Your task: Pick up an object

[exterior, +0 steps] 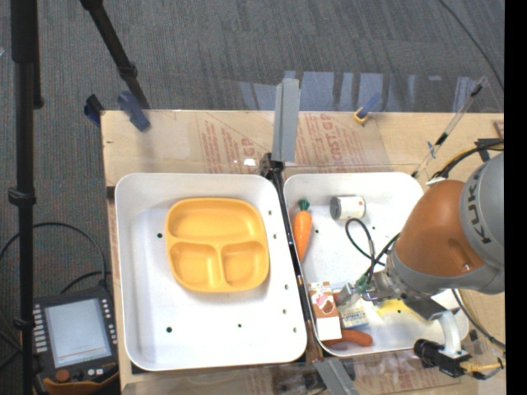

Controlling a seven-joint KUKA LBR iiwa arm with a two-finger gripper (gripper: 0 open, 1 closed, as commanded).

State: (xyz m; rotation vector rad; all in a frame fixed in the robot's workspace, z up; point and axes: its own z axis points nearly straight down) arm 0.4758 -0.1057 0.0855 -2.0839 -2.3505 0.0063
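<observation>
On the desk sit two white bins side by side. The left bin carries a yellow divided plate toward its upper middle. The right bin holds a toy carrot upright along its 9 o'clock wall, a small grey-and-white cylinder at about 12 o'clock, a brown and white carton near 7 o'clock, and a red sausage-shaped piece at 6 o'clock. The arm reaches in from 3 o'clock, and its tool hangs low just beside the carton; whether it is wide, narrow or holding anything, I cannot tell.
</observation>
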